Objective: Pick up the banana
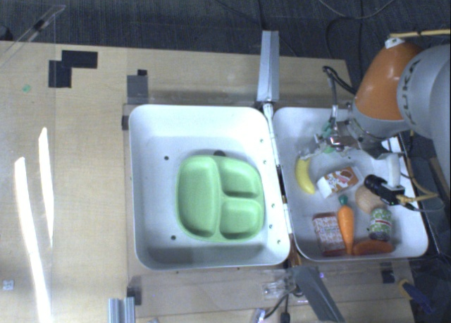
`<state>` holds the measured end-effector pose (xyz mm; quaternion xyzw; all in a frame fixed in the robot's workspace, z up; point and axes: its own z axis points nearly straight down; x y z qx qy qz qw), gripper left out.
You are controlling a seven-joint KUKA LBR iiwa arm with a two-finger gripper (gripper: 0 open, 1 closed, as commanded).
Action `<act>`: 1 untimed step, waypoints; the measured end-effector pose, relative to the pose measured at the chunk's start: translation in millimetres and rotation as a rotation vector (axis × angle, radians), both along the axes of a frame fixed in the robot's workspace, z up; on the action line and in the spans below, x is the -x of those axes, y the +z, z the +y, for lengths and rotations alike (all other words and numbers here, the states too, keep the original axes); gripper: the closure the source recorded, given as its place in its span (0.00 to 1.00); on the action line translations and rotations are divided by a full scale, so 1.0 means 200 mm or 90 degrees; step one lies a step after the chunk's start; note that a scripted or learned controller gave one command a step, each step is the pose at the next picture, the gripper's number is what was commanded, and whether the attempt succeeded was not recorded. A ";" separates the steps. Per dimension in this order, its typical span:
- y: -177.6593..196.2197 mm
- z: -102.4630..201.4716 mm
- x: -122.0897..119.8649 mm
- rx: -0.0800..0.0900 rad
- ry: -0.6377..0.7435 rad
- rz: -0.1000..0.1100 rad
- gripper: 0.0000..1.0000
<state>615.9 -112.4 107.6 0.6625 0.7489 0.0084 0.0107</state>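
Just left of tool (pixel 331 139) (right bin): banana (pixel 304 175)

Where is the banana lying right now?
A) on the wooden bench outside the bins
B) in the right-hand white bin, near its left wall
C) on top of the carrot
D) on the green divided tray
B: the banana lies in the right bin, close to its left wall.

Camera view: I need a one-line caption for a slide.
Arm reaches over the right bin of food items beside the banana; a green tray sits in the left bin.
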 end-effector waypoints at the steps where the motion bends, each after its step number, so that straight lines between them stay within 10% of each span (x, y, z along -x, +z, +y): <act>1: 0.42 0.08 0.02 0.000 0.051 0.014 0.00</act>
